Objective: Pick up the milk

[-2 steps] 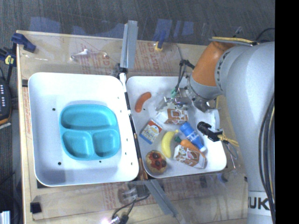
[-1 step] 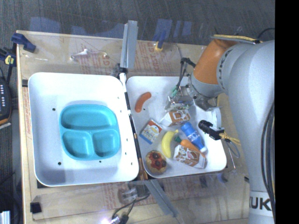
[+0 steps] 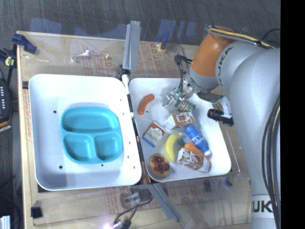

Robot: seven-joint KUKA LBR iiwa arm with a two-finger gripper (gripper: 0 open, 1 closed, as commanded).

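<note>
Starting at the left: the shallow white left bin carries a turquoise three-compartment plastic tray, and nothing in there matters for this pick. Across the divider, the white right bin is crowded. An orange-red sausage toy lies near its upper left; below it sits the small blue-and-white milk carton, tilted on the bin floor, its long axis running slantwise from lower left to upper right. Just beside it on the right, a yellow banana; below, a round fruit tart.

Further right and higher, the gripper hangs over the bin's upper middle, nothing between its fingers; whether they are spread or pressed together, I cannot tell. So the key relation: the milk carton lies down and to the left of the gripper, near but clearly apart, with a brown carton under the gripper instead. Next move, I'd judge, is a shift down-left before descending.
</note>
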